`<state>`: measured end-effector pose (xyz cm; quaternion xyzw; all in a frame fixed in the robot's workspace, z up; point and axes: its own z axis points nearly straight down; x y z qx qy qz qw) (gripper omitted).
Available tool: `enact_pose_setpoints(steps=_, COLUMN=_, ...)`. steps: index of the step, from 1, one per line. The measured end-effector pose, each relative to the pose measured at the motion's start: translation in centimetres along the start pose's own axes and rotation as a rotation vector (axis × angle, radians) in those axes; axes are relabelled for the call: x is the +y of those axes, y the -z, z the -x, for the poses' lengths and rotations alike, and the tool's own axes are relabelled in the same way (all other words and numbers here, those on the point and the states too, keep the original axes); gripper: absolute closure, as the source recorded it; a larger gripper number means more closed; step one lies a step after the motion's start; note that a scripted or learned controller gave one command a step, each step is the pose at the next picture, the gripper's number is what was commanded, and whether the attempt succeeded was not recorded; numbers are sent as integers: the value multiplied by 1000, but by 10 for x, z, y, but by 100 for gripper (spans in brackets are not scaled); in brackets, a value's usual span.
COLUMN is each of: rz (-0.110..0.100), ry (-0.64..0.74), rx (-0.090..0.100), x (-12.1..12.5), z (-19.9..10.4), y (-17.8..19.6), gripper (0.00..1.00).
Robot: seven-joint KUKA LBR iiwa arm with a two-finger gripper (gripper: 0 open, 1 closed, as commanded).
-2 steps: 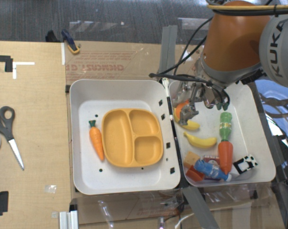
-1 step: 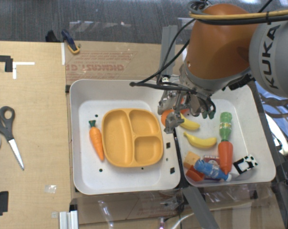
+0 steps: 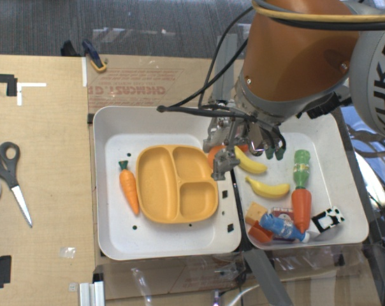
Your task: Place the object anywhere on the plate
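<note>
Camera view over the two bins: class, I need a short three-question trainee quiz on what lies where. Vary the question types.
1. True or false: the divided yellow plate sits in the left bin.
2. How many bananas lie in the right bin?
3. What lies beside the plate on its left? A) scissors B) a carrot C) a bottle

Key
1. True.
2. Two: one by the gripper, one below it.
3. B, the small carrot.

Grey arm with bulbous orange band, black cables, metal wrist
</note>
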<state>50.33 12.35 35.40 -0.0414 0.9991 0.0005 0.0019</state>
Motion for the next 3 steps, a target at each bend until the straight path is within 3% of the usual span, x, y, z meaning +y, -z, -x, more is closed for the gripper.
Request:
enact_pose_setpoints(steps=1, rz=-1, ry=9, rx=4, x=63, z=8, y=-98, gripper=100)
enact_pose_setpoints(steps=2, rz=-1, ry=8, rx=4, x=63, z=8, y=-98, gripper=0)
enact_pose_setpoints(steps=3, rz=-1, ry=6, rx=0, x=45, z=59, y=-57, gripper=0)
